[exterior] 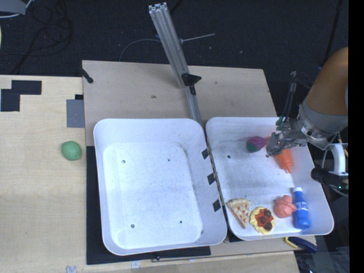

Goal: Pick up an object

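Where dark floor (256,16) surrounds it, the bench (40,152) looks like pale wood.

You are looking at two bins (149,131) of smooth white plastic, finely speckled, on a bench (136,90) of pale matt wood board. The slanted rail (173,44) is ribbed, silvery metal. The blue bottle (300,211) has a glossy plastic look. The green ball (71,151) looks matt and soft. The arm's orange band (334,87) has a satin sheen.
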### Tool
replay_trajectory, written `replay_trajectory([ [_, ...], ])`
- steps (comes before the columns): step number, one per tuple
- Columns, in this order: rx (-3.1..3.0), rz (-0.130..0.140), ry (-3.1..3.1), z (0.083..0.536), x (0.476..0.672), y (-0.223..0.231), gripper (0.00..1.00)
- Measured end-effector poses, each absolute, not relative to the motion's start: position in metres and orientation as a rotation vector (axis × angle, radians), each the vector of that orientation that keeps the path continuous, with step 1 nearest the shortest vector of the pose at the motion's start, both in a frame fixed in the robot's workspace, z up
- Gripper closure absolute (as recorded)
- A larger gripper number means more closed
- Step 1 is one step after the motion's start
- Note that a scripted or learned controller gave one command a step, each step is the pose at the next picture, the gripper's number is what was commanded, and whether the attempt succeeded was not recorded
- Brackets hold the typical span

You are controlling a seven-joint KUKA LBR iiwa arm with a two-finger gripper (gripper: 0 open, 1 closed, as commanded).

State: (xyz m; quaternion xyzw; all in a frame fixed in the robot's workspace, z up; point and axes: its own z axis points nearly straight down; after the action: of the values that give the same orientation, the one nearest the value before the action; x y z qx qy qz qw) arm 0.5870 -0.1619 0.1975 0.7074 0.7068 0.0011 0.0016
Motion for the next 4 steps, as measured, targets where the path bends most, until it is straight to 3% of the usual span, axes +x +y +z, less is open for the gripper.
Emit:
replay_trajectory([
  [1, 2.221, 0.002, 2.219, 0.231, 0.587, -0.162, 1.0],
  [3, 2.219, 0.0, 2.226, 0.216, 0.612, -0.067, 1.0],
  [4, 2.22, 0.0, 2.225, 0.217, 0.611, -0.024, 1.0],
])
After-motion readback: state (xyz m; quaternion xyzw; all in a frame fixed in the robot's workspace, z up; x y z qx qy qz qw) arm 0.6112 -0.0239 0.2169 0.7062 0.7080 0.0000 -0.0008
